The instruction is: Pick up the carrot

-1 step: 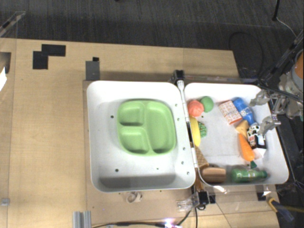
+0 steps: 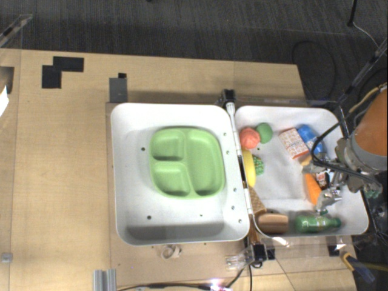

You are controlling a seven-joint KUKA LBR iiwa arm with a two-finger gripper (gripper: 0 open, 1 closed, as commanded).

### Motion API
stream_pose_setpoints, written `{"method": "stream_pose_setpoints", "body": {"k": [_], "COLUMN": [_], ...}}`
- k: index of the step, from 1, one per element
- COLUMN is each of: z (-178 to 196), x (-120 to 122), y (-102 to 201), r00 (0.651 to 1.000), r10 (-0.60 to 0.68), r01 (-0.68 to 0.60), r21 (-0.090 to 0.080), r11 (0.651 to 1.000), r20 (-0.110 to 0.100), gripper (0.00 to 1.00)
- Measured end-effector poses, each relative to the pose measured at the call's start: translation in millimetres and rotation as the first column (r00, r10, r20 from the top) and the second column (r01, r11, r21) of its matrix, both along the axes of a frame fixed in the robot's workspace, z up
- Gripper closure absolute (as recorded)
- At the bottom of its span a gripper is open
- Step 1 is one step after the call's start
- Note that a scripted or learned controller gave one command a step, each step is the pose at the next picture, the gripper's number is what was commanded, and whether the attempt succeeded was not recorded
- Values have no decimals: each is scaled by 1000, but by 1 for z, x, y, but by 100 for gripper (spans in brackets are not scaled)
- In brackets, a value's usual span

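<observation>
The carrot (image 2: pixel 311 188) is a short orange piece lying in the right half of the right bin (image 2: pixel 276 183), pointing roughly toward the front. My gripper (image 2: pixel 328 193) hangs just to the carrot's right, low over the bin floor, close beside it or touching it. The grey wrist and cables above hide its tips, and I cannot make out whether anything sits between them. The arm reaches in from the right edge.
In the right bin are a red ball (image 2: pixel 250 138), a green ball (image 2: pixel 264 131), a red-and-white box (image 2: pixel 293 142), a blue item (image 2: pixel 307 132), a banana (image 2: pixel 248 169), a brown loaf (image 2: pixel 273 223) and a green bottle (image 2: pixel 316 224). The left bin (image 2: pixel 130 180) holds a green divided plate (image 2: pixel 185 161).
</observation>
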State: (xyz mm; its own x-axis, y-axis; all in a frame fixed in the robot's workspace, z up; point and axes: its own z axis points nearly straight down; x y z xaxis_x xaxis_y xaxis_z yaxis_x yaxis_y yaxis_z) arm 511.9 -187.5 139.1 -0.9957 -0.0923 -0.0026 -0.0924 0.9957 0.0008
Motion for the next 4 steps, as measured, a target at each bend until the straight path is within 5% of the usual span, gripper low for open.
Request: {"method": "stream_pose_setpoints", "body": {"k": [1, 2, 3, 4], "z": [17, 229, 104, 108], "x": [-15, -10, -11, -12], "y": [10, -20, -17, -19], "r00": [1000, 999, 978, 859], "r10": [-29, 46, 210, 512], "r01": [29, -46, -210, -512], "r21": [-2, -11, -1, -11], "r11": [1000, 999, 978, 859], "r20": [8, 22, 2, 7], "gripper": [0, 0, 0, 0]}}
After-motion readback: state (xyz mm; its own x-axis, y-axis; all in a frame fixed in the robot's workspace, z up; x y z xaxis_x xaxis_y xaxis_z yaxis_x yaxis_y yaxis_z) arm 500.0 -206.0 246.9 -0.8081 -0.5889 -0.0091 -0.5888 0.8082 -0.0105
